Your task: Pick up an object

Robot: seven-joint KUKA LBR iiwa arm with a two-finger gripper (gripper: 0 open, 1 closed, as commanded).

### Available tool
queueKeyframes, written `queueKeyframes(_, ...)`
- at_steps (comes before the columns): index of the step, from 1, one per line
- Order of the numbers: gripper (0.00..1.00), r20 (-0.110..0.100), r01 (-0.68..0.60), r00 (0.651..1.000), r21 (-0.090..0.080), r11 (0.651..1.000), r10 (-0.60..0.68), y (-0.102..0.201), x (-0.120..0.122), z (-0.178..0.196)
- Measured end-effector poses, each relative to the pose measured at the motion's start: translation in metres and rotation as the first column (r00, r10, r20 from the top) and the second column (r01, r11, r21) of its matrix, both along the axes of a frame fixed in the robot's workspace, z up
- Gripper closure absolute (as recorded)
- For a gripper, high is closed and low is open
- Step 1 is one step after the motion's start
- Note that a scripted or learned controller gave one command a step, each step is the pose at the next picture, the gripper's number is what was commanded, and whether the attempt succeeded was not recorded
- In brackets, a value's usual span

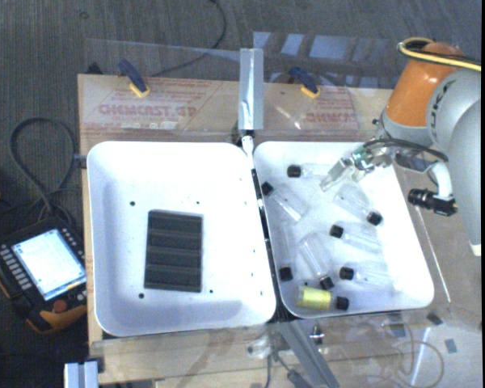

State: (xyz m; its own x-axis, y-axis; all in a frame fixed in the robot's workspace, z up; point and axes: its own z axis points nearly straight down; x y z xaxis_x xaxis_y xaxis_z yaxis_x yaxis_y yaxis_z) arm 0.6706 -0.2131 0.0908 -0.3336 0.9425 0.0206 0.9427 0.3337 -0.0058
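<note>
The right white bin (412,293) holds several clear vials with black caps, such as one (336,232) near the middle and one (293,170) at the back left. A yellow vial (315,297) lies at the bin's front. My gripper (349,168) hangs over the back part of this bin, reaching in from the right, close above the vials. The grey arm with its orange band (420,91) rises behind it. In the left white bin (113,168) a black ribbed block (175,250) lies flat.
A metal divider post (250,87) stands behind the seam between the bins. Blue clamps (132,74) hold the board at the back. A pendant with a lit screen (44,267) sits on the floor at the left.
</note>
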Motion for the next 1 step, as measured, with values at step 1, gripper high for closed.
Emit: queueKeyframes(1,0.0,0.01,-0.028,1.0,-0.022,0.999,0.028,0.0678,-0.0021,-0.0018)
